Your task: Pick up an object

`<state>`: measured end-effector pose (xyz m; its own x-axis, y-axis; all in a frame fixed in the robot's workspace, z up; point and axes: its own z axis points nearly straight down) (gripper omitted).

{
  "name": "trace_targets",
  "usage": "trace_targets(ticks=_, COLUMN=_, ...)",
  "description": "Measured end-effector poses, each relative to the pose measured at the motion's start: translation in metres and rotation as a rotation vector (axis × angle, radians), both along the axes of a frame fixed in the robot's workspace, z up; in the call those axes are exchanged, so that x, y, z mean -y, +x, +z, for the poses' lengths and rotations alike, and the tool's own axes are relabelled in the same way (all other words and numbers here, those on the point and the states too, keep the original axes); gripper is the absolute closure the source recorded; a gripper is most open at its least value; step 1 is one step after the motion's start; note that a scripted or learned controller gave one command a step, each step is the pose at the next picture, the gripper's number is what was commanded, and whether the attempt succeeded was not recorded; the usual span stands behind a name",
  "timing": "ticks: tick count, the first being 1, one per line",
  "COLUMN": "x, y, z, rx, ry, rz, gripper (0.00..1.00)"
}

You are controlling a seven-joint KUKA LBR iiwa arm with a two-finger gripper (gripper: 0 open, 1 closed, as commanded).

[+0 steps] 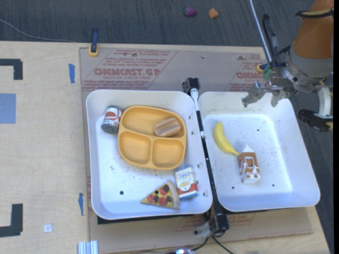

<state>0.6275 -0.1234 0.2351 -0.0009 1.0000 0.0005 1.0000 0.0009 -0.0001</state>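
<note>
I see the gripper (263, 93) with its two fingers spread apart and nothing between them, above the far edge of the right bin (280, 192). In this bin a banana (223, 139) lies near the middle, and just beside it a small carton (249, 166) (white and orange). The left bin (100, 189) holds a yellow divided plate (139, 148).

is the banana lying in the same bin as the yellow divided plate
No, the banana lies in the right bin, while the yellow plate sits in the left bin.
</note>
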Motion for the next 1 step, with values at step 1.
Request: trace_targets(ticks=1, x=0.0499, y=-0.0665, z=-0.1405, rx=0.004, ry=-0.001, rz=0.000, gripper=0.00)
